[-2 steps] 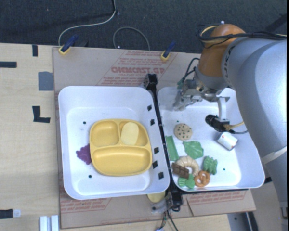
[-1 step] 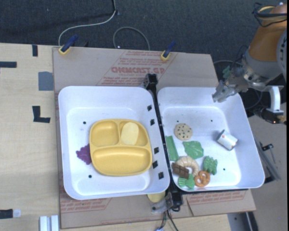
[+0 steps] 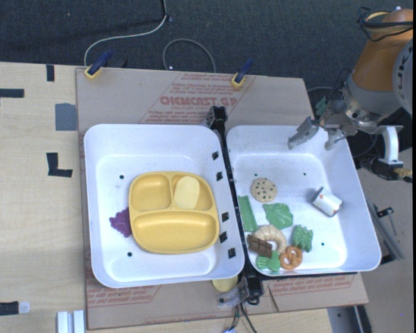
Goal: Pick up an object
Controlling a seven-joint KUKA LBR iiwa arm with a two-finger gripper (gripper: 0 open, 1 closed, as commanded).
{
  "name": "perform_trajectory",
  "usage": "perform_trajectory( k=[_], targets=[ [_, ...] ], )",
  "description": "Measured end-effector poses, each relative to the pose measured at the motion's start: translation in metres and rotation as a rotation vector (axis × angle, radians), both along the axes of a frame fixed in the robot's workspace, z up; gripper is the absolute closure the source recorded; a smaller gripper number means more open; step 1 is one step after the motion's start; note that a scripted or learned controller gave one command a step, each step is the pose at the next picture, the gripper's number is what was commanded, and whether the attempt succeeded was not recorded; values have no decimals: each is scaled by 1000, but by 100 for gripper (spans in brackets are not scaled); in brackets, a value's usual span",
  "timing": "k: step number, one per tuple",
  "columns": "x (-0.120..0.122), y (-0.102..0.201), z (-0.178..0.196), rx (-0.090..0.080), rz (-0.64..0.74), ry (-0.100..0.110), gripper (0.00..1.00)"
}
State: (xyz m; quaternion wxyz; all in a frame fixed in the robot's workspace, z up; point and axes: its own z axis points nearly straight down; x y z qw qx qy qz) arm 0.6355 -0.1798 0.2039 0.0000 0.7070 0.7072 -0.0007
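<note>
Down at the front of the right white bin (image 3: 357, 207), a small brown plastic pretzel (image 3: 290, 257) sits among the toy food, well apart from the gripper (image 3: 317, 137), which hovers spread and empty over the far rim. That pretzel looks light, rigid and slick; I'd pinch across its outer loops.
</note>
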Motion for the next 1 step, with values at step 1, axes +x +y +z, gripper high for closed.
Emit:
perform_trajectory(
  k=[1],
  targets=[
    [-59, 75, -83, 5, 4, 10, 0]
  ],
)
